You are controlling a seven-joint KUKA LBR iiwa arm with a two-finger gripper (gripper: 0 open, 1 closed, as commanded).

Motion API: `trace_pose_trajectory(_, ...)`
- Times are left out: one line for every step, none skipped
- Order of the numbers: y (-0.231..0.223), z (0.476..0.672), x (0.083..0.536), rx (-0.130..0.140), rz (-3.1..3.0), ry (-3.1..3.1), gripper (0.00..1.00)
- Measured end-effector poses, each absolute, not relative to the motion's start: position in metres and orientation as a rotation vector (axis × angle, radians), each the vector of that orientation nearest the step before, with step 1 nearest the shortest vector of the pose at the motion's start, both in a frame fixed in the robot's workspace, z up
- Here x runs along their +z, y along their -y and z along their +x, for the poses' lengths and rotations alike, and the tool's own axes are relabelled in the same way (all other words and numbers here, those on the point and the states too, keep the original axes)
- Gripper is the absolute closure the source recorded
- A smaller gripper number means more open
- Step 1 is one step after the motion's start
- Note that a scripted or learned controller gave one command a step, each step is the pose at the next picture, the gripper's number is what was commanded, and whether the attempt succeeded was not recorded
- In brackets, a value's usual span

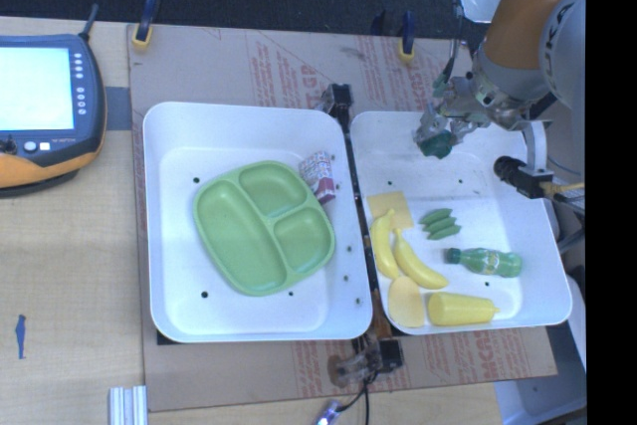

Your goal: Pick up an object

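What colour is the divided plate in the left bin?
Light green, seen clearly in the camera view: the divided plate lies in the left bin.

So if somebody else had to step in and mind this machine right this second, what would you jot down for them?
Hand: raised over the far end of the right white bin, with a small dark green object between its fingers.
Right bin also holds: two yellow bananas, a green plastic bottle, green pea pods, a yellow cylinder-shaped piece.
Left white bin: a green divided plate and a small red-and-white can.
Done: a pick seems made.
Left: confirm the grip holds.
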State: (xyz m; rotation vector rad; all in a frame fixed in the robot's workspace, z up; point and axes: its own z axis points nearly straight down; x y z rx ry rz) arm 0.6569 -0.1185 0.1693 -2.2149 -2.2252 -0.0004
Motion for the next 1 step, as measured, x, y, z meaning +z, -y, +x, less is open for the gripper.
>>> trace_pose_trajectory(0.0433,0.6303,0.2148,0.002,-2.214,2.224,1.0)
